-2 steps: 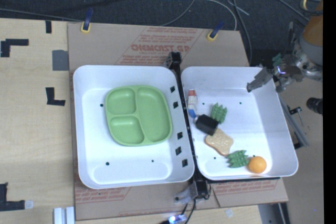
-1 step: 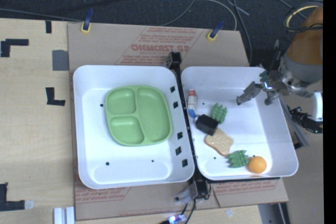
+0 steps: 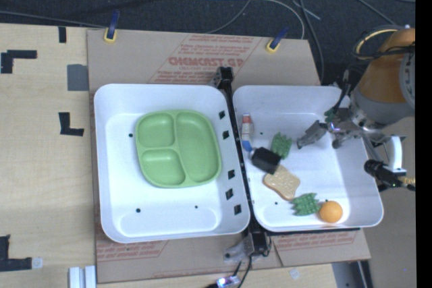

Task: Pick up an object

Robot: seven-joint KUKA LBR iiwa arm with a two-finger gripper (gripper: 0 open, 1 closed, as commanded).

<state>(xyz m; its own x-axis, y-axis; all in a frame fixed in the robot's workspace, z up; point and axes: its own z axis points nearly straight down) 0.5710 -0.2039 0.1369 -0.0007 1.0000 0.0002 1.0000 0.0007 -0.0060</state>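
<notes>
Two white bins sit side by side: the left bin (image 3: 108, 145) holds a green divided plate (image 3: 178, 148), and the right bin (image 3: 358, 165) holds a green leafy toy (image 3: 281, 144), a black block (image 3: 265, 160), a slice of toy bread (image 3: 282, 182), a second green piece (image 3: 305, 204) and an orange ball (image 3: 331, 212) near its front corner, plus a small tube (image 3: 247, 126) against its left wall. The gripper (image 3: 322, 133) hangs over the right bin's far right part, well apart from the toys, its grey fingers spread and holding nothing.
</notes>
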